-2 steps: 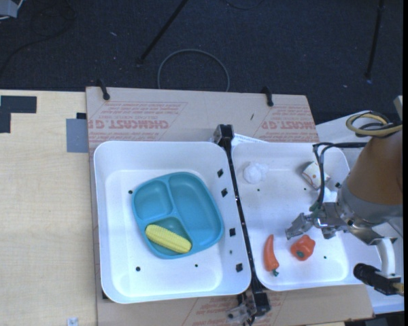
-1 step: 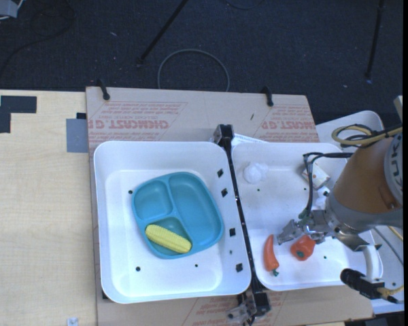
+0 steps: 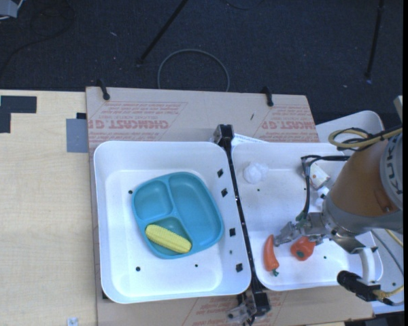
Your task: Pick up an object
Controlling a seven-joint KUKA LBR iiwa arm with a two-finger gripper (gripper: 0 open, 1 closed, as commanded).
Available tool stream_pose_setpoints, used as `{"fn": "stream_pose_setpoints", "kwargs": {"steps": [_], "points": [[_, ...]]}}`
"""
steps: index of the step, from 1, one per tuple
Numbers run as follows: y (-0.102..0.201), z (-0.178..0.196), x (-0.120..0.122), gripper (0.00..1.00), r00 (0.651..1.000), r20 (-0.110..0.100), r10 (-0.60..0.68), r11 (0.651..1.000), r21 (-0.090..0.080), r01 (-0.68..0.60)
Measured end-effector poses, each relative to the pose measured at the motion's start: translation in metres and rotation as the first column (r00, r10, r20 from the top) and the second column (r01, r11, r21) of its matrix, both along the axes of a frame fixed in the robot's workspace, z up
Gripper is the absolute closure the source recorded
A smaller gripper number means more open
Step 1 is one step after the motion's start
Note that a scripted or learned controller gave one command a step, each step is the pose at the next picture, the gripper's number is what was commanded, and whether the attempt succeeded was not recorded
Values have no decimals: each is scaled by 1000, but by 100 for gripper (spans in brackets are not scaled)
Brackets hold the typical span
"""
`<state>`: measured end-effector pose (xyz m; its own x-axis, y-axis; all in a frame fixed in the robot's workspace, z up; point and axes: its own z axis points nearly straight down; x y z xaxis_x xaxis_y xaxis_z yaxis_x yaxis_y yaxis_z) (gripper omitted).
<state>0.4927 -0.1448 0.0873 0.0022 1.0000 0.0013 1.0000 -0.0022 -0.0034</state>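
In the right bin (image 3: 285,175), an orange carrot with a green tip (image 3: 269,252) lies near the front wall. A small red-orange round object (image 3: 301,249) sits just to its right. A whitish round object (image 3: 253,173) rests near the back left of this bin. My gripper (image 3: 296,235) is low over the bin floor, directly above and touching or nearly touching the red-orange object, with the carrot a little to its left. The grey and orange arm (image 3: 364,189) covers the bin's right part.
The left bin (image 3: 115,250) holds a blue divided plate (image 3: 187,199) with a yellow corn cob (image 3: 168,238) in its front compartment. A black divider (image 3: 232,209) separates the bins. Cables and a white fixture (image 3: 353,136) lie to the right of the bins.
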Motion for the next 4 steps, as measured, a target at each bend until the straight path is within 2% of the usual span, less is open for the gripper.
{"fn": "stream_pose_setpoints", "kwargs": {"steps": [1, 2, 3, 4], "points": [[-1, 11, 0, 100, 1000, 0, -6, 1000, 1, 6], [1, 53, -1, 100, 1000, 4, 3, 1000, -1, -3], [-2, 116, -1, 100, 1000, 7, 3, 1000, -2, -3], [-3, 148, 0, 100, 1000, 5, 3, 1000, -2, -3]]}}
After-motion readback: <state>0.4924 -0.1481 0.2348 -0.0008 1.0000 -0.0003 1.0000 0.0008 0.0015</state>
